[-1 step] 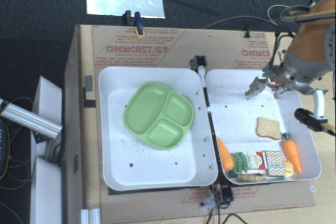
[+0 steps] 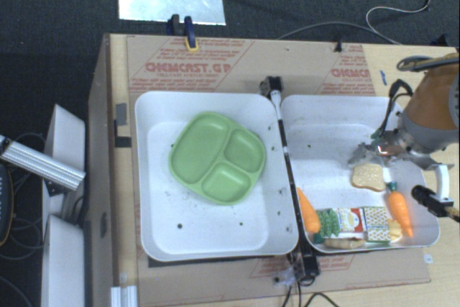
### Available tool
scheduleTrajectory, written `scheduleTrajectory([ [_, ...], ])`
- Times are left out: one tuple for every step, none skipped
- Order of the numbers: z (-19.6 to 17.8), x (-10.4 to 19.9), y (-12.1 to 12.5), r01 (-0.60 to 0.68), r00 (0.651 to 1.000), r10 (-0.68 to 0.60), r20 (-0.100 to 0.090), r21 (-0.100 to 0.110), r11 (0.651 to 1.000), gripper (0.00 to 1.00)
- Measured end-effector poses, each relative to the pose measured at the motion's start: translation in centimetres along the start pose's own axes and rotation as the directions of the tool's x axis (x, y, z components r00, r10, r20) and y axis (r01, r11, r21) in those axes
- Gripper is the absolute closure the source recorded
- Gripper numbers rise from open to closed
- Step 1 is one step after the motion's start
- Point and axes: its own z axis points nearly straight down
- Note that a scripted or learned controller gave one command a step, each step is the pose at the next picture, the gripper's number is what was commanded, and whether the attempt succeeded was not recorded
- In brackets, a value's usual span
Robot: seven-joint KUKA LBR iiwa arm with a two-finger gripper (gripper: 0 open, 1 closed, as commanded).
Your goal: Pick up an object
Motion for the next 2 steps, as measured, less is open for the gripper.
scheduleTrajectory([
  [0.0,0.1,-6.6,-0.001,1.0,0.001,-0.001,0.001,1.0,0.0],
  [-0.1,0.1,1.2,0.003,1.0,-0.003,-0.001,-0.002,1.0,0.0],
])
